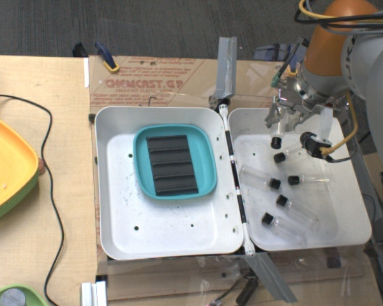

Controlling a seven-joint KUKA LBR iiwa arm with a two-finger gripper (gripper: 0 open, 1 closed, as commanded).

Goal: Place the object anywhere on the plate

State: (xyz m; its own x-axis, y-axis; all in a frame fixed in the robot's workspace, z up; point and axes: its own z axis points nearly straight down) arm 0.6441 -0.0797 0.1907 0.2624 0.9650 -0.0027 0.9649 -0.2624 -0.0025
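From my overhead cam: the gripper (282, 121) hangs over the right bin's (345, 231) far end; jaws look slightly spread with nothing in them, though it's hard to tell; clear vials (287, 182) lie scattered below; the teal plate (207, 164) sits in the left bin (115, 190).

Dark grey carpet (147, 11) runs across the top of the frame, a pale wooden bench (51, 234) fills the left side, and brown cardboard (153, 81) lies at upper centre, all under even, flat light.
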